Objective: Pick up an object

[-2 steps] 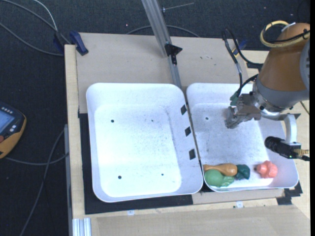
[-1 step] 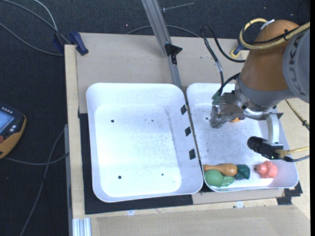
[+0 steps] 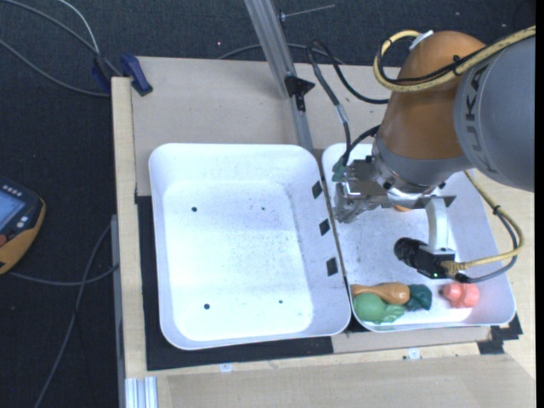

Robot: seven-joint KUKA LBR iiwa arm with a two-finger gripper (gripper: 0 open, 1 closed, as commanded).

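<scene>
the left bin is seen on the table. in the right bin, the gripper is lowered near the dividing wall; whether the fingers are released or clenched cannot be told. well apart from them, along the near edge, a green object, a tan object, a dark teal object and a pink object are laid.

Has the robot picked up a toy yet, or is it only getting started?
Not yet, it seems. Nothing looks done: the pink toy, the green toy and the orange one all lie at the near end of the right bin. The hand sits over the bin's far end, away from them. Reaching a toy, gripping and lifting it are all left.
</scene>
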